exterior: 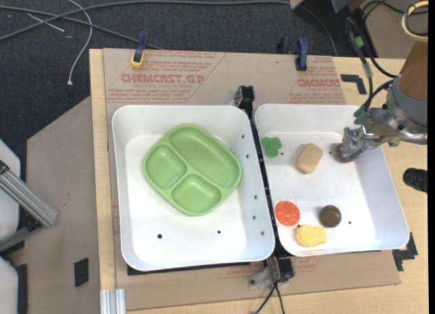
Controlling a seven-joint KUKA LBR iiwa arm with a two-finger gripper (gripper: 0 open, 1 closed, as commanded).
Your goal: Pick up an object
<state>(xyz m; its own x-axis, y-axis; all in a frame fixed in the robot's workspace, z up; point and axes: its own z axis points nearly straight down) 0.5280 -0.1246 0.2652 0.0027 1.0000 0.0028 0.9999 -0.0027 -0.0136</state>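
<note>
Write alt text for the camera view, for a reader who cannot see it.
A grey robot arm reaches in from the right, its gripper low over the right bin, which holds a tan block, a green piece, an orange disc, a brown ball and a yellow item. The left bin holds a green divided plate.

Overhead lighting was bright and even; white bins [136, 190] were near overexposed, shadows soft and short, focus slightly soft throughout.
</note>
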